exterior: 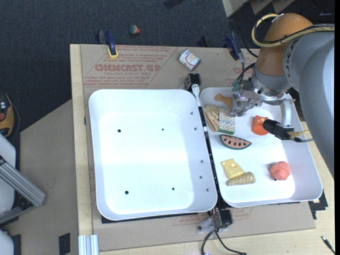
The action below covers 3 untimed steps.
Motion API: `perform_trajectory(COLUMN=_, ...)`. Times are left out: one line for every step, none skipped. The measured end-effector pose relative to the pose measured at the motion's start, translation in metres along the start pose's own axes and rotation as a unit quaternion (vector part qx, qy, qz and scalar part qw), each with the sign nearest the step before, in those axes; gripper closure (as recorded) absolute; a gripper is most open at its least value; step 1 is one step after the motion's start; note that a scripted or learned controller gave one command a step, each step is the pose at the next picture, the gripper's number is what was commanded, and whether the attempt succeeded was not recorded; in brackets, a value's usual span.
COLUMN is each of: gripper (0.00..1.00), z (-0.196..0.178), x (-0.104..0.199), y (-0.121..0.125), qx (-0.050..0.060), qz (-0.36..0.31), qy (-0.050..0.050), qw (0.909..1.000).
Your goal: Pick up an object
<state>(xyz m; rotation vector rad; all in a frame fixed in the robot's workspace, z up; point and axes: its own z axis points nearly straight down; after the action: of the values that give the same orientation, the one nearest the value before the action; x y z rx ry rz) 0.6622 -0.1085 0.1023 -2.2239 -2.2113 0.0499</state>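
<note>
My gripper (238,106) hangs low over the far part of the right bin (303,187), just right of a tan waffle piece (212,117) and a small pale box with green print (227,122). An orange wedge (223,99) lies just left of it, and an orange-red tomato (258,125) sits to its right. Nearer the front lie a watermelon slice (235,142), a yellow cheese wedge (231,167), a tan cone-like pastry (241,179) and a pink-red ball (280,170). Nothing visibly hangs from the gripper.
The left bin (101,142) stands beside the right one, their rims touching. A small white box (189,59) lies on the cardboard behind the bins, near a black clip (193,81). A black part of the arm (280,130) reaches over the right bin beside the tomato.
</note>
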Motion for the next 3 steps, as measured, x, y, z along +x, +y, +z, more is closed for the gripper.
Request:
perform_trajectory(gripper=1.00, z=-0.158, x=0.113, y=0.003, qx=-0.023, qz=-0.009, qy=0.011, qw=0.9996)
perform_trajectory(gripper=1.00, z=-0.373, x=0.150, y=-0.061, qx=-0.024, qz=-0.006, qy=0.011, qw=0.9996)
perform_trajectory(gripper=1.00, z=-0.439, x=0.175, y=-0.117, qx=-0.018, qz=-0.005, qy=0.011, qw=0.9998)
